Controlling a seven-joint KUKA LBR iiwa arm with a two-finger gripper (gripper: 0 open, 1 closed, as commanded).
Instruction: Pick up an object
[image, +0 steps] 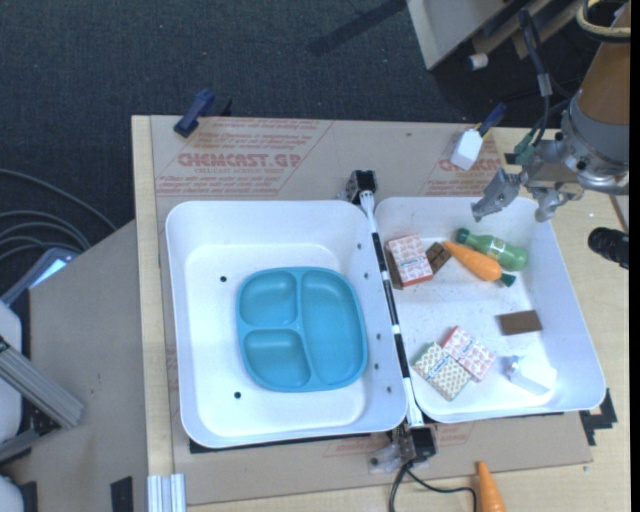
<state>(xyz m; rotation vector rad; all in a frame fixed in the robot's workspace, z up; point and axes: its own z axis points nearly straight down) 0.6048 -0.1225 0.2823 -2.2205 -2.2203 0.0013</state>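
With jaws spread and empty, the gripper (518, 195) should drop squarely over the carrot (473, 261) near the bin's (575, 330) far edge.

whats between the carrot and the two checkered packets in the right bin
In the camera view, mostly bare white bin floor lies between the carrot and the checkered packets. The brown block sits off to the right of that stretch.

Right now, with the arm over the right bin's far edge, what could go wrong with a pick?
1. The carrot lies against the green bottle, with a brown block touching its tip; closing there may catch two things or nudge them apart.
2. The pincer hangs open near the right bin's far wall, so a straight descent could strike the rim.
3. The patterned boxes touch, inviting a double grab.
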